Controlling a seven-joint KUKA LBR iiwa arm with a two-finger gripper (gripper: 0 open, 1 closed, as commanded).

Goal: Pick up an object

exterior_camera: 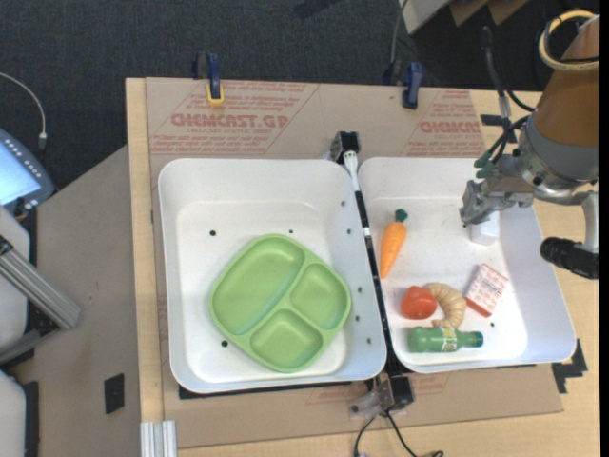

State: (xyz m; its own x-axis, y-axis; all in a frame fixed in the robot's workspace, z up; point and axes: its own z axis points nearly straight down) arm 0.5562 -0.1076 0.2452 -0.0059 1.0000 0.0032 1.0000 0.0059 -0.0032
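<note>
Nothing lifted yet; the pick is still to do. Left bin: glossy green three-compartment plastic plate point(279, 301). Right bin: tapered orange toy carrot point(392, 241), smooth red tomato point(418, 302), knobbly tan piece point(447, 302), green bottle point(444, 339) lying flat, red-patterned carton point(486, 288). Grey metal gripper point(482, 219) hovers over the bin's far right; opening and contents cannot be made out.

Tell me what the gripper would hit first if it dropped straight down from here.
Probably the bare white floor of the right bin near its far right corner; the gripper hangs there, depth unclear.
</note>
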